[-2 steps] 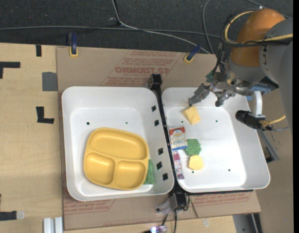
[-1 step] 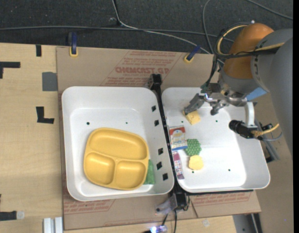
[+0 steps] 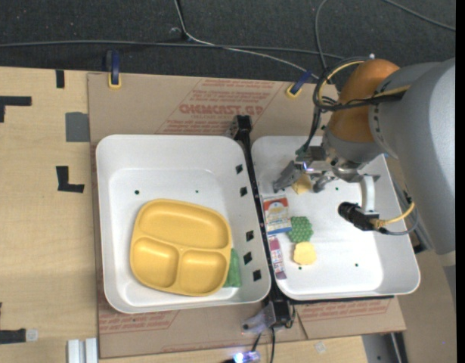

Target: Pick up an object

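My gripper [image 3: 302, 183] hangs low over the back left part of the right bin [image 3: 368, 278], with its fingers spread open. A small tan piece [image 3: 302, 190] shows between the fingertips; I cannot tell whether they touch it. Just in front of the gripper lie a red and white packet [image 3: 276, 213], a green knobbly object [image 3: 300, 228] and a small yellow object [image 3: 305, 255]. A thin pink and white tube [image 3: 277, 257] lies along the bin's left wall.
The left bin [image 3: 119, 165] bears a yellow divided plate [image 3: 181, 246] with a green item [image 3: 234, 270] wedged at its right side. A black divider [image 3: 251, 195] runs between the bins. The arm's body and cables [image 3: 368, 218] crowd the right bin's right side.
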You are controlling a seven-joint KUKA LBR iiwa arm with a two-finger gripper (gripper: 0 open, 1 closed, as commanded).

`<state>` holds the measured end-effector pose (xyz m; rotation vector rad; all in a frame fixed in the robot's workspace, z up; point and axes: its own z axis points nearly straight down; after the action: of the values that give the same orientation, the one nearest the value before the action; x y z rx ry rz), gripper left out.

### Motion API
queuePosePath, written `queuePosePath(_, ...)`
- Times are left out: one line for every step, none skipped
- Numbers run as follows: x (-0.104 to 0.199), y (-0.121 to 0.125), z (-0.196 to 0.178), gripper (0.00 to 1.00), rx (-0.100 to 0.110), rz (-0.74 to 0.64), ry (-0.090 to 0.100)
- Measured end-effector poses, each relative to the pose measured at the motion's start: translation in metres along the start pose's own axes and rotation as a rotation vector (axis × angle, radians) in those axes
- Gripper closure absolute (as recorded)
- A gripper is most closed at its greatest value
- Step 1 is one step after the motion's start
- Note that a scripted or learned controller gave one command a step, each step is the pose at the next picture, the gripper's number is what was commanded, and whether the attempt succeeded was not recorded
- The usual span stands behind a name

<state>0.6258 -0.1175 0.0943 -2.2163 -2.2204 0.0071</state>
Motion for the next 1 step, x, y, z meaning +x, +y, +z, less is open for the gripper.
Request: queuePosePath(0.0003,0.0002,0.0097,0.00,-0.005,0.000,-0.002)
